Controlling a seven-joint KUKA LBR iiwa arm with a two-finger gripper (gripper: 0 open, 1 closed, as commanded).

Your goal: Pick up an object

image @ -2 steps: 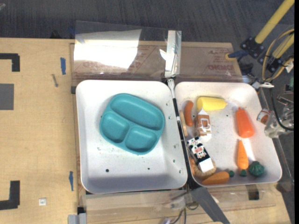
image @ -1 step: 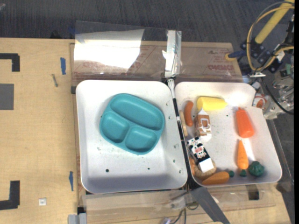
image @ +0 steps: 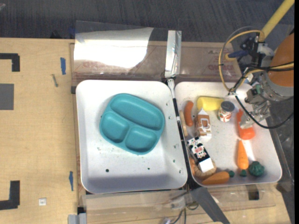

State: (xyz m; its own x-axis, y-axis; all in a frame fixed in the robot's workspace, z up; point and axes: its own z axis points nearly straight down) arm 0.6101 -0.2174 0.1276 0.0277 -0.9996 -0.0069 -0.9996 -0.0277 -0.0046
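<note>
White plastic walls close round both bins. The left bin [image: 88,171] lies wide and roomy, holding a teal divided plate [image: 132,122] near its middle with bare floor all round it. The right bin [image: 271,146] is crowded, and the open floor there is a strip between the row of things along its left wall and the things by its right side. A foil-faced panel [image: 174,54] stands upright behind the seam where the two bins meet.

I hang at the right bin's far right corner, over its rim, my gripper [image: 256,99] wrapped in cables. Whether my fingers are spread or closed I cannot tell; they are lost among wires and dark metal. I see nothing between them.

Nearest to me sits a small jar [image: 226,111] with a grey lid and a red-and-white body, just to my left, touching a yellow block [image: 209,103]. Just below me lies an orange and white piece [image: 246,133], and further down a carrot [image: 242,156], orange and tapered, lying lengthways. A dark green broccoli piece [image: 256,169] rests at the near right corner.

Along the left wall lie a reddish sausage [image: 188,112], a small brown and white carton [image: 203,125], and a black and white cow-patterned carton [image: 201,154]. An orange oblong thing [image: 216,177] lies against the near wall.
</note>
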